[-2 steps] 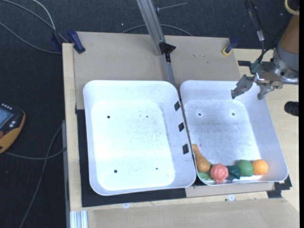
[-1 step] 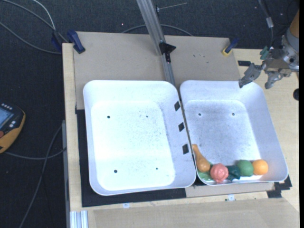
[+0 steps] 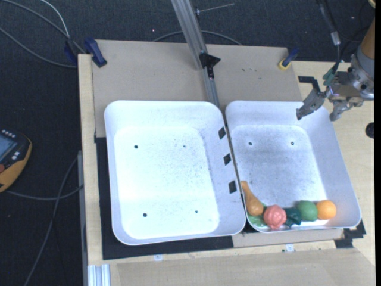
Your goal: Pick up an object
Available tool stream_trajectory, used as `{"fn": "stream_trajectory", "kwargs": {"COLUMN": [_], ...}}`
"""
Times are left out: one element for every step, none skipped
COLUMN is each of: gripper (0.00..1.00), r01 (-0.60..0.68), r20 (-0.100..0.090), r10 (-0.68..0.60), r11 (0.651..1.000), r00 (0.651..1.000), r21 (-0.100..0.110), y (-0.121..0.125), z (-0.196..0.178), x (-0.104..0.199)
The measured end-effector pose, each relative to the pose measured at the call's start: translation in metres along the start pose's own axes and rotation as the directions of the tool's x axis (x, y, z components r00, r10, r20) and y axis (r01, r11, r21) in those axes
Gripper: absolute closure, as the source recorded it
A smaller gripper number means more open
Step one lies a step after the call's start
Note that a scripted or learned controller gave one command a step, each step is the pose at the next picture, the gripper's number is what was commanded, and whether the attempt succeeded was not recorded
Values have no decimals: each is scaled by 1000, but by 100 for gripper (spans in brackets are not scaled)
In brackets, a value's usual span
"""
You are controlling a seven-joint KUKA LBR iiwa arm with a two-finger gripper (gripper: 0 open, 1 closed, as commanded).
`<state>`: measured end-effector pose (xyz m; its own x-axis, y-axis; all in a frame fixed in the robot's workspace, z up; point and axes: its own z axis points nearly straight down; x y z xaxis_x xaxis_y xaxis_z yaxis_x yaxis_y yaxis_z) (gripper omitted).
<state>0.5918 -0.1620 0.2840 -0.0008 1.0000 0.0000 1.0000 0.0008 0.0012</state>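
My tool (image 3: pixel 322 112) is grey metal with two dark-tipped fingers spread apart; behind it sits my pale metallic wrist block, an orange band above that, and a thin dark cable running alongside

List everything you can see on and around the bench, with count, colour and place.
shallow white plastic bins: 2, white, side by side on the bench
orange carrot-shaped toy: 1, orange, right bin, near edge
pink round toy: 1, pink, right bin, beside the carrot
green round toy: 1, green, right bin, near edge
orange round ball: 1, orange, right bin, near right corner
blue clamp: 1, blue, bench's far left corner
yellow clamp: 1, yellow, bench's far right edge
grey metal pole: 1, grey, slanting over the far side
gripper: 1, grey, jaws apart above right bin's far right corner
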Motion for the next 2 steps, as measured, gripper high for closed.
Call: {"fn": "stream_trajectory", "kwargs": {"gripper": [0,0], "r01": [-3,-1], "r20": [-1,0], "r10": [3,1], "r11": [1000,1000], "r00": [1000,1000], "r21": [6,1], "y": [-49,-47], "z": [57,55], "x": [-19,-18]}}
